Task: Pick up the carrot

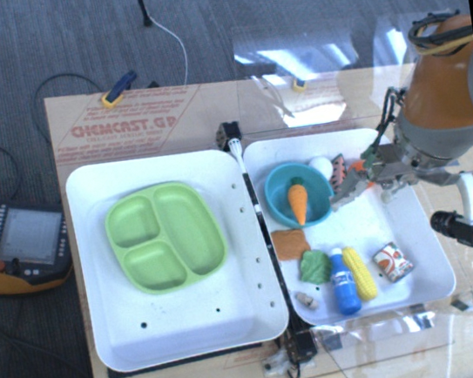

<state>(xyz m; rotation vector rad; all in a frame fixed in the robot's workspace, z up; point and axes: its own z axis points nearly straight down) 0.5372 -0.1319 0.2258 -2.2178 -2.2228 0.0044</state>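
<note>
**Gripper beside the bowl, carrot not yet taken**

The carrot (298,202) lies inside the blue bowl (276,185), which sits at the far-left corner of the right bin (426,280), close to the wall that divides it from the left bin (96,249). The carrot points its narrow tip toward the near edge and leans against the bowl's inner wall. The gripper (343,189) hangs just to the right of the bowl's rim, its dark fingers aimed at the bowl; nothing sits between them, and how far apart they stand cannot be told from this slanted view.

The risks lie in the bowl itself. Its raised rim stands between the fingers and the carrot, so a low, sideways approach would likely strike the rim and push the bowl toward the dividing wall instead of reaching in. The carrot's tapered, smooth body may also slip out of a pinch near the tip. A white egg-like object (320,166) rests touching the bowl's far-right side, near the fingers, and could be knocked. The green plate (166,236) in the left bin is well apart.
</note>
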